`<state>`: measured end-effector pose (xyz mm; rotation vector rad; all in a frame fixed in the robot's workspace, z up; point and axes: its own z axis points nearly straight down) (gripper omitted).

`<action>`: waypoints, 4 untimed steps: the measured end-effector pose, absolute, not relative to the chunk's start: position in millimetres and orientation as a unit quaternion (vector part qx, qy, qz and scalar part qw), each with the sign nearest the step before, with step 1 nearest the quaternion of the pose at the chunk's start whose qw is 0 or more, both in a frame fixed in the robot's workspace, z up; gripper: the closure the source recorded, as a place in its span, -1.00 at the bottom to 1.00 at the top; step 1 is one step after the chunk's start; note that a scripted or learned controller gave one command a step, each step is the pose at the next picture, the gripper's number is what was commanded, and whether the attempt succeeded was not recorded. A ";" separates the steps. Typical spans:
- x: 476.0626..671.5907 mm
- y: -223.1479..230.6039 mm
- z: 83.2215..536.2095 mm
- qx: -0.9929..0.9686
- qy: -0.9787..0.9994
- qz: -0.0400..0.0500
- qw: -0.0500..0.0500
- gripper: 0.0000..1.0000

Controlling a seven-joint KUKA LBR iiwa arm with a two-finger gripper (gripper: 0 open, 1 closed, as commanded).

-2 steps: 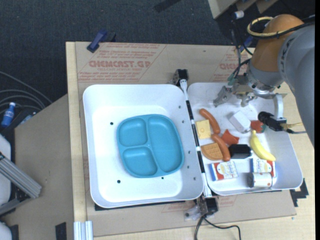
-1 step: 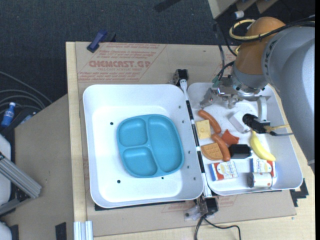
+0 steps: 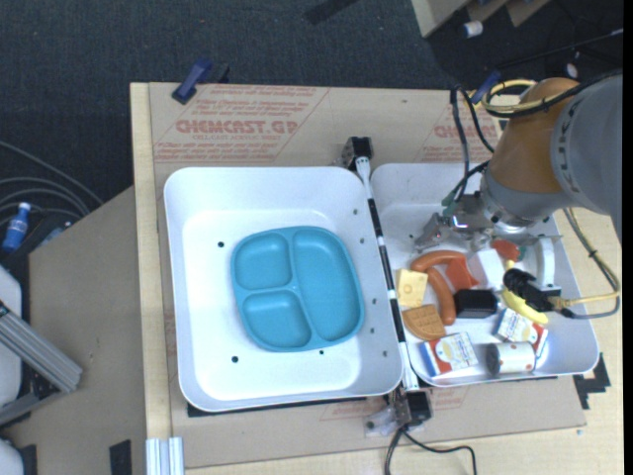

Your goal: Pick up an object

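Arm over the right bin, nothing picked up yet.

The end effector hangs low above the toy food crowding the right bin by the desk's right edge; whether it is released or clenched I cannot tell. The left bin bears a blue divided plate. The brown desk stands on dark carpet.

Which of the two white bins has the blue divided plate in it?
The left bin, away from the arm. It holds the blue divided plate; the right bin holds a jumble of small toy foods, among them a sausage.
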<state>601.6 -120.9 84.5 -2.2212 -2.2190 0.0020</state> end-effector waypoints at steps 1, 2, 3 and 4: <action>666.9 -91.1 85.1 -0.707 -0.707 -0.001 0.000 -1.00; 592.1 -96.4 84.3 -0.708 -0.707 0.001 0.001 -1.00; 592.8 -95.8 94.6 -0.708 -0.707 0.000 0.001 1.00; 592.8 -95.8 94.4 -0.708 -0.707 0.000 0.001 -1.00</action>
